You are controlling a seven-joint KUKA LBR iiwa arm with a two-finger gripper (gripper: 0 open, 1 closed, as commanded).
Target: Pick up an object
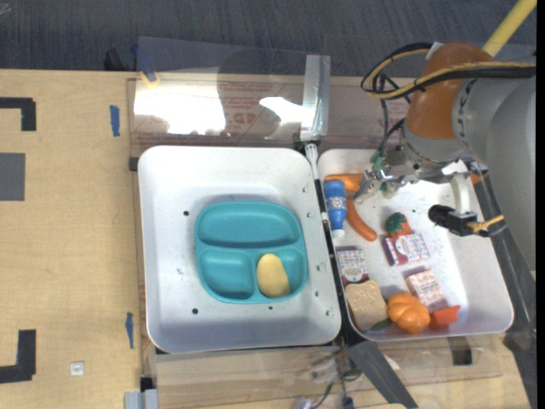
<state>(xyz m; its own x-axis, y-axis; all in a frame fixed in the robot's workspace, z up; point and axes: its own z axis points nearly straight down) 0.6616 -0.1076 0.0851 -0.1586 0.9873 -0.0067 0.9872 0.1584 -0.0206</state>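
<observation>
Lying just below tool (381,180): carrot (362,223).

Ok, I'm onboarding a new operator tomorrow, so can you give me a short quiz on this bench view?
1. True or false: the yellow potato-like item lies in a compartment of the teal tray.
2. Which bin is the gripper over? A) left bin B) right bin C) neither
3. Fill in: at the near edge of the right bin, the orange fruit sits beside a slice of ____.

Key: 1 true, in the tray's lower right compartment. 2 B, near that bin's far left corner, by the carrot and the blue bottle. 3 bread.
</observation>
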